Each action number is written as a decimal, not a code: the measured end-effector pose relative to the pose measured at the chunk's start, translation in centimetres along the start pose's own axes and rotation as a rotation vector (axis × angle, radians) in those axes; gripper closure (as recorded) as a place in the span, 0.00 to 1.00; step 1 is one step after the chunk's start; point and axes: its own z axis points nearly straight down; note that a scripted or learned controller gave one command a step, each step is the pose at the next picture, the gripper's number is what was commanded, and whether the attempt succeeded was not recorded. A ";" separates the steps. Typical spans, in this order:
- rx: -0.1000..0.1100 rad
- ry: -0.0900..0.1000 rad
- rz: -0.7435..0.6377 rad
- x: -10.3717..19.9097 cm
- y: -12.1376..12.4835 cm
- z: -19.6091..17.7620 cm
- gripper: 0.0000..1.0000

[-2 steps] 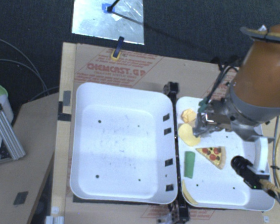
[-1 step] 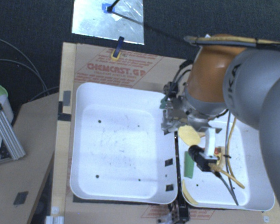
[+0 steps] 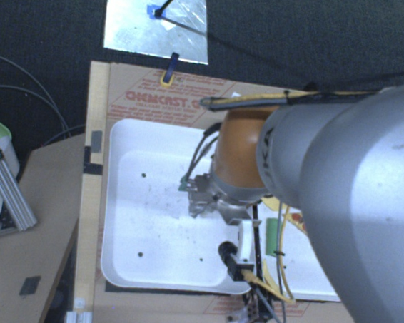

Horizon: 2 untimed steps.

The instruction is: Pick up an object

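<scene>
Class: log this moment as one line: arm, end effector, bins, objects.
arm: reaching in from right | end effector: above left bin, right half | right bin: green object near dividing edge

You can see a white bin (image 3: 124, 185) sitting on brown cardboard (image 3: 144, 94). Up top, a shiny metal sheet (image 3: 131, 13) lies on the dark carpet (image 3: 45, 19).

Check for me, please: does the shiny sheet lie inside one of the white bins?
No, the sheet lies flat beyond the cardboard, well outside the bins.
</scene>
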 end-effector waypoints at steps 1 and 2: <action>-0.014 -0.001 0.004 2.2 11.1 6.0 1.00; -0.002 -0.003 0.011 -1.0 3.6 5.9 1.00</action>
